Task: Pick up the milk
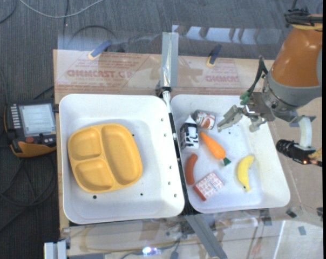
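In the right bin (271,196), milk (190,136) beside carrot (214,145)

cam: single fixed overhead | aim: down at a slant onto surface (114,72) | range: mid, both white bins (120,104) in full, floor around | arm (295,63) enters from frame right

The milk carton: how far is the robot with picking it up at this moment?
Nothing looks done: the milk carton lies in the right bin, beside the carrot. In hand: the gripper hangs open over that bin, up and right of the carton, holding nothing. Left: move over the carton, descend, close and lift.
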